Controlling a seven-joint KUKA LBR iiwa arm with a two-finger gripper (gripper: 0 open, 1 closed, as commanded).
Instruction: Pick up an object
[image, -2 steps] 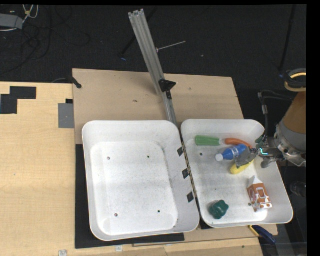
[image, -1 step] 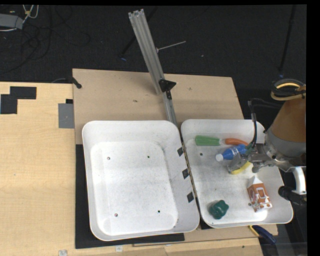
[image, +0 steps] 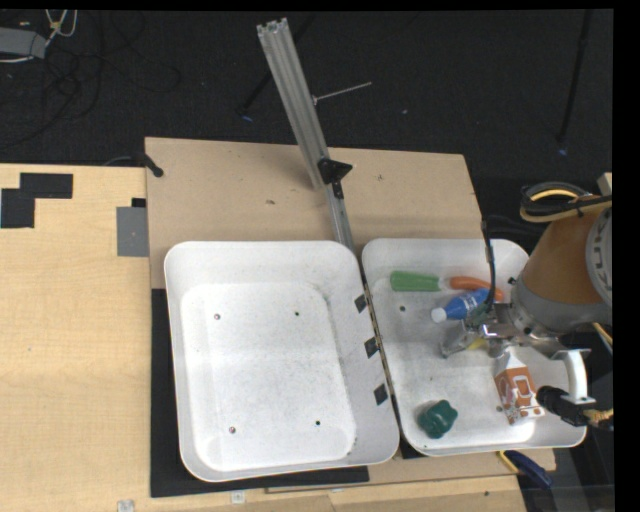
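Observation:
My gripper (image: 466, 340) is low in the right bin (image: 420, 370), reaching in from the right under the arm's orange band. It sits just below a small blue bottle (image: 463, 306) with a white cap, and I cannot tell whether it touches the bottle. A green stick-shaped object (image: 414, 282) and an orange object (image: 468, 285) lie at the bin's far side. Near the front edge rests a dark green lump (image: 437, 418). An orange and white packet (image: 516, 391) lies at the right, partly under the arm.
The left bin (image: 262, 360) stands beside the right one, with black clips along the shared rim. A slanted metal rail (image: 300, 110) rises behind the bins. A white handle-shaped part (image: 576, 368) sits at the right bin's right edge.

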